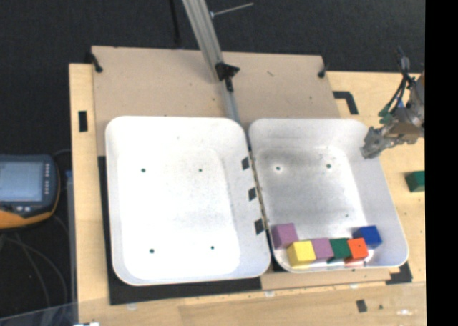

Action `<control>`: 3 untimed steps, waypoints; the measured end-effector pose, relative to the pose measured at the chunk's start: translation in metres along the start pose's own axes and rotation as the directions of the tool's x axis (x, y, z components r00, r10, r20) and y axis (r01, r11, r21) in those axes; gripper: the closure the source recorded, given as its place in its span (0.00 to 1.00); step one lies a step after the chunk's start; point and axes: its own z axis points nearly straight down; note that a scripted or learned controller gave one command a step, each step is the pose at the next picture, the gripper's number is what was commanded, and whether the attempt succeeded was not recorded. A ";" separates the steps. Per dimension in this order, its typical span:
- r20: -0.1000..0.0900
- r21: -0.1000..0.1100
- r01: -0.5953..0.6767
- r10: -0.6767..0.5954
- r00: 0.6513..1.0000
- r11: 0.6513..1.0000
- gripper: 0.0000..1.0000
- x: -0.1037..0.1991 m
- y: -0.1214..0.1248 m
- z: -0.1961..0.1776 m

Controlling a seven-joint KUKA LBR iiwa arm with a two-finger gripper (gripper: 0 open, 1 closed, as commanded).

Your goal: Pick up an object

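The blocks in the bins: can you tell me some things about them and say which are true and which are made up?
1. All the blocks sit in the right bin. True.
2. The yellow block lies in the middle of the left bin. False: it is in the right bin, along its near edge.
3. The blue block is at the right end of the group. True.
4. The gripper is holding the orange block. False: the gripper is up by the right bin's far right corner, away from the blocks.
5. A purple block is at the left end of the group. True.
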 end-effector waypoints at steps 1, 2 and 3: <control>-0.003 0.009 -0.008 0.008 1.000 1.000 1.00 0.004 -0.022 0.052; -0.003 0.008 -0.008 0.008 1.000 1.000 1.00 0.016 -0.052 0.093; -0.006 0.005 0.001 -0.001 1.000 1.000 1.00 0.103 -0.047 0.116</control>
